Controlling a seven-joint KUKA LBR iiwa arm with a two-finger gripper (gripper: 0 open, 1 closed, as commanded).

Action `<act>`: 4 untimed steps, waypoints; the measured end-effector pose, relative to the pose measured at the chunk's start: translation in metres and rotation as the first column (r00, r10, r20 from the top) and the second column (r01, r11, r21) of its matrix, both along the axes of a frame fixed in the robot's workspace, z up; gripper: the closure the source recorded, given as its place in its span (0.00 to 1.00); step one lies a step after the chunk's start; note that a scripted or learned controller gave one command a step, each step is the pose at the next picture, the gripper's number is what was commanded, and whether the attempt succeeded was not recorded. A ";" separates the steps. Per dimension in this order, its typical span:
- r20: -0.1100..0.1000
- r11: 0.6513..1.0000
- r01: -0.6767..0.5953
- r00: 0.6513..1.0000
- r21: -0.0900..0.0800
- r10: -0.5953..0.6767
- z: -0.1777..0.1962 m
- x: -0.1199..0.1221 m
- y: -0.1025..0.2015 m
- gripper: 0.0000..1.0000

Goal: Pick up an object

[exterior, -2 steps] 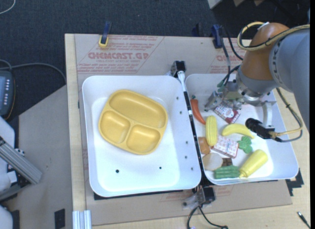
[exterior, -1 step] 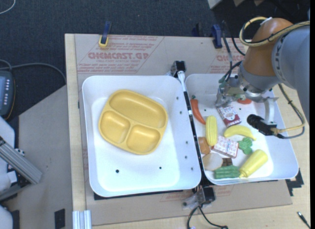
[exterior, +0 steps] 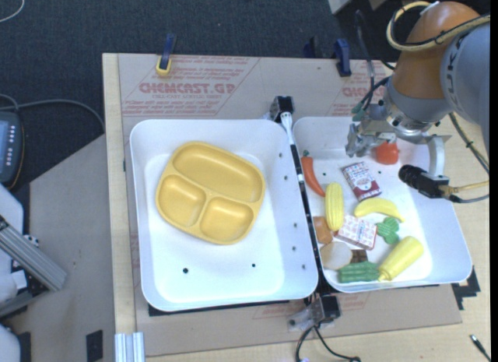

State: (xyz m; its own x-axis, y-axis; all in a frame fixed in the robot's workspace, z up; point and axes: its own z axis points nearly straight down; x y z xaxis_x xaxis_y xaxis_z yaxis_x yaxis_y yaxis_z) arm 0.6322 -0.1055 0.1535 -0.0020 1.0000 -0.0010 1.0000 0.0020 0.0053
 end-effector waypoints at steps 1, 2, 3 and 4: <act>0.002 1.000 0.001 1.000 0.000 -0.001 0.063 0.007 -0.002 1.00; -0.001 1.000 0.001 1.000 0.000 -0.001 0.072 0.008 -0.002 1.00; -0.008 1.000 -0.003 1.000 0.004 0.003 0.081 -0.018 0.048 1.00; -0.010 1.000 -0.002 1.000 0.003 0.002 0.061 -0.034 0.096 1.00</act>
